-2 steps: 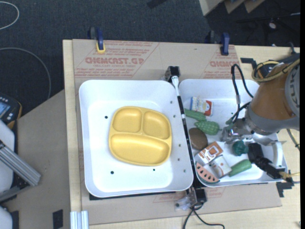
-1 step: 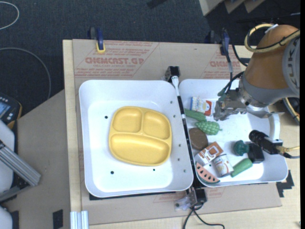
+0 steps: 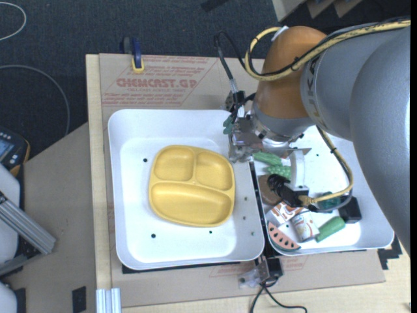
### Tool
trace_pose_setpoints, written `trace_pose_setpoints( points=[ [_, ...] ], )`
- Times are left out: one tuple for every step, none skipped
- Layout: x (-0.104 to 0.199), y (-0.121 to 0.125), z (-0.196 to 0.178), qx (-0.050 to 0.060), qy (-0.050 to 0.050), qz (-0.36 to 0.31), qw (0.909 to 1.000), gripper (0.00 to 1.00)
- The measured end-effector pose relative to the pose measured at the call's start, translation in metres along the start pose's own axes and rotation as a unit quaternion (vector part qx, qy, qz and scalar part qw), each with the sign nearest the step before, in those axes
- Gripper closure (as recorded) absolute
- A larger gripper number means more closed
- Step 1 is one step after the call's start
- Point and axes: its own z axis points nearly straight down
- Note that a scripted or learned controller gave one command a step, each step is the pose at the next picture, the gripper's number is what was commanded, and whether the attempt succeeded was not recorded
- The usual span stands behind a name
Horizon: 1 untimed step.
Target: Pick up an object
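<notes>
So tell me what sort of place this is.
Probably a robotics lab bench: a robot arm reaches over two white bins, one holding a yellow divided plate, with loose cables on the dark floor.

Below me the counter is a light tan board with red lettering printed across its far part. Two shallow white plastic bins sit on it side by side, their inner rims touching. The left white bin takes up the middle of the board; the right white bin lies partly under my arm. A small yellow-and-blue clamp grips the counter's far edge.
</notes>
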Motion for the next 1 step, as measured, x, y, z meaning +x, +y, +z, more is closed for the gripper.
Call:
trace_pose_setpoints(
  points=[
    [0.0631, -0.0002, -0.1028, -0.004, 0.000, 0.003, 1.0000, 1.00]
  ],
)
